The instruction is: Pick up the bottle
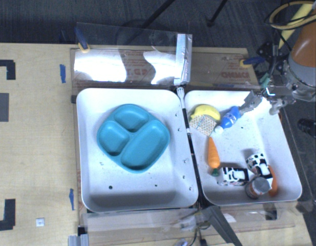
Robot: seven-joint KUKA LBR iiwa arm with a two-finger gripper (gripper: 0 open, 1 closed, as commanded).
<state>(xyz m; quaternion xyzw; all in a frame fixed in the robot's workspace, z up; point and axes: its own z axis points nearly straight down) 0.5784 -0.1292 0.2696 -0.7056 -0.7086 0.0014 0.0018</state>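
The bottle (229, 118) is small and blue with a white cap. It lies on its side in the far part of the right bin (290, 163), with the cap pointing toward the near left. My gripper (261, 104) hangs over the bin's far right corner, just right of the bottle's base. Its fingers are open and nothing sits between them. The left finger (249, 103) is very close to the bottle's base; I cannot tell whether they touch.
A yellow fruit (206, 111) and a speckled round thing (201, 123) lie left of the bottle. A carrot (213, 153), two cow-patterned toys (234, 174), a can (256, 187) and an orange piece (273, 183) sit nearer. The left bin (86, 178) holds a blue divided plate (133, 136).
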